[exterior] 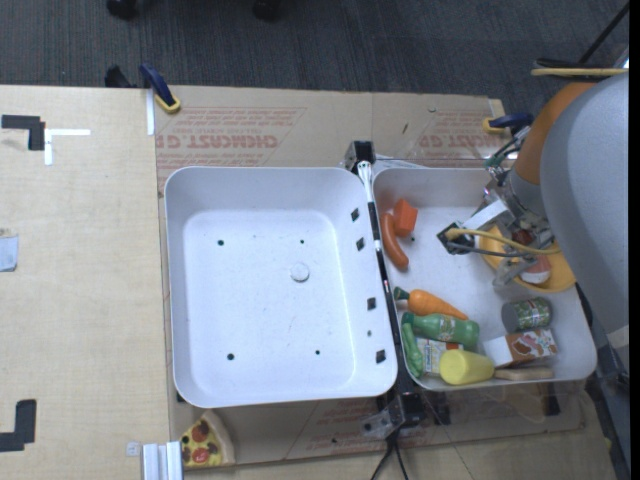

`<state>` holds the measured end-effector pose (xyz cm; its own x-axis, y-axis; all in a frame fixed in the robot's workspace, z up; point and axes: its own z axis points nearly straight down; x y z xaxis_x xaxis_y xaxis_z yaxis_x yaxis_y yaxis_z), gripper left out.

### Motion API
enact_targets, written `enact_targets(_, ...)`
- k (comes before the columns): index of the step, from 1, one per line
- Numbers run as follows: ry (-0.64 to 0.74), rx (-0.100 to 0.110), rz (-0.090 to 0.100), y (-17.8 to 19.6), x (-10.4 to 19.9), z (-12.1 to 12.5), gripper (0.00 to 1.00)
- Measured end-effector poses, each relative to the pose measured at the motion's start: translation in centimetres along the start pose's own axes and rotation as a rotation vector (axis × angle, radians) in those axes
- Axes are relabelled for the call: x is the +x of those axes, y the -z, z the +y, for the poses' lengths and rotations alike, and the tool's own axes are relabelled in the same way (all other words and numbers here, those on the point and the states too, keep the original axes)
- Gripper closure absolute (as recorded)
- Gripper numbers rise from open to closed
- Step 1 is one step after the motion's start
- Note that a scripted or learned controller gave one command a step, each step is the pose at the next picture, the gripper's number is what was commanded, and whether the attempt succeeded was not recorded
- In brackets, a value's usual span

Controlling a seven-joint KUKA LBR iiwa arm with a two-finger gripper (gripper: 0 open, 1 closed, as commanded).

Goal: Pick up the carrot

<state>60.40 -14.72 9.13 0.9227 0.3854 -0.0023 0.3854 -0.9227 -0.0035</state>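
End effector [512,264] hangs near carrot [437,304] lying against green bottle [443,329].

glossy white plastic bins [265,183]; matt wood bench [75,298]; carrot [437,304] smooth

The arm [600,178] is showing a broad, smooth shell of pale grey, curving like a rounded drum with a soft sheen along its edge. An orange band [552,133] is wrapping around it just above the wrist, bright against the grey. Thin pale cables [503,156] are looping beside the wrist. Below them the pincer [512,258] is appearing as a cluster of silvery metal parts, too blurred for finer detail
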Motion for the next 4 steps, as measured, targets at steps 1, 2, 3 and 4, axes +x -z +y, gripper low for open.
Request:
enact_targets(1,-0.048,0.004,0.006,0.2,-2.0,0.6,0.0)
enact_targets(2,-0.137,-0.005,0.01,0.3,-4.2,-1.2,0.0)
enact_targets(3,-0.184,-0.023,0.042,1.2,-5.8,-1.6,0.0)
enact_targets(4,-0.18,0.01,0.018,0.4,-5.7,2.6,0.0)
